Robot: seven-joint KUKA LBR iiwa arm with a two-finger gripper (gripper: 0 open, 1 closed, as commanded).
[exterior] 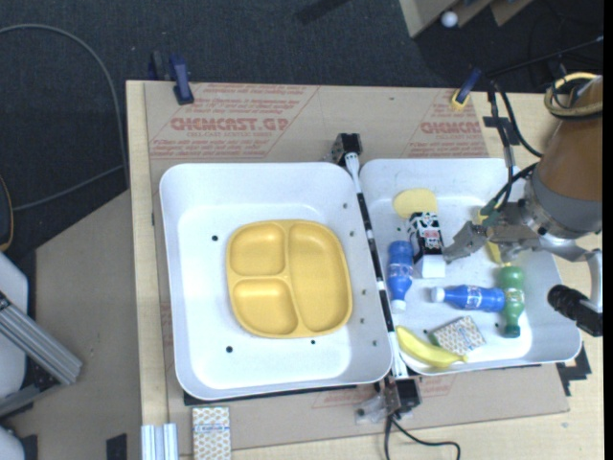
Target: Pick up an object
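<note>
White plastic bins stand side by side on the bench: the left bin (187, 257) carries one yellow tray (287, 278) with three compartments, and the right bin (546, 338) carries all the small things. My gripper (476, 238) hangs over the right bin, in its upper middle part, just to the right of a small black and white carton (427, 232). My two fingers look spread apart, and I see nothing between them, so I judge that the pick is not yet done; the approach is there, but the closing and the lifting are both left. Which thing I will take I cannot say for sure; the carton and a small white block (433, 267) below it are the nearest to my fingers. I count the things in the right bin: two blue bottles, one upright bottle (398, 272) near the left wall and one lying bottle (471, 298) with its white cap to the left; one green bottle (511, 301) at the right; one banana (427, 351) at the lower edge; one patterned packet (459, 335) just beside the banana; one yellow round piece (416, 202) at the top; one carton and one white block. A small yellow thing under my wrist is partly hidden, and I cannot tell what it is.
</note>
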